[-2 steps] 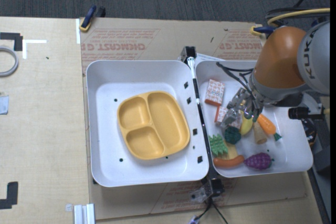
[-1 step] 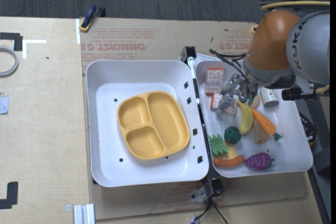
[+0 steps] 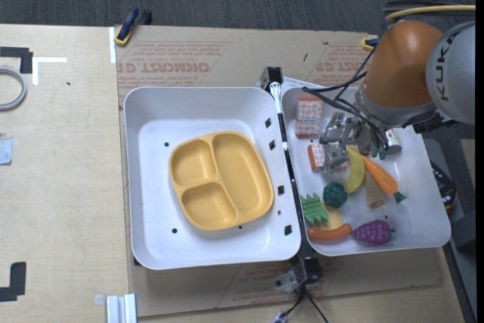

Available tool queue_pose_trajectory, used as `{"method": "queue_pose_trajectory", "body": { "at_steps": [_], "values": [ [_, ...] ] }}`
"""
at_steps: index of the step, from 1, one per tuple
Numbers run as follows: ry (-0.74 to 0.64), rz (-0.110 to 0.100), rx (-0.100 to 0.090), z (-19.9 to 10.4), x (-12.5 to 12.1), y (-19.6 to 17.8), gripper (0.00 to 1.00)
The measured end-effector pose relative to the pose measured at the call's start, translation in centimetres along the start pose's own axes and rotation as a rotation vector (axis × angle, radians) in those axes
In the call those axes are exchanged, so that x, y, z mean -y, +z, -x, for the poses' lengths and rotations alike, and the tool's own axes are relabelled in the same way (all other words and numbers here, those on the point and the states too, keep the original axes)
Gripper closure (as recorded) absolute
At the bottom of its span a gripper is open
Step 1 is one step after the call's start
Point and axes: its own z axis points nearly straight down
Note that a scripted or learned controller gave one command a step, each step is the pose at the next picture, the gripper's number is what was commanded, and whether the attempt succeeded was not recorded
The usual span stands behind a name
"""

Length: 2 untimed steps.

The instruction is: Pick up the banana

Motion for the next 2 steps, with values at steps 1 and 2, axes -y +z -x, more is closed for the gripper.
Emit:
{"method": "queue_pose_trajectory", "body": {
  "at_steps": [1,2],
  "values": [
    [-0.049,0.0,0.0,-6.2,2.1,0.0,1.0],
    [0.4,0.0,0.002,-11.2,-5.4,-10.0,1.0]
  ]
}}
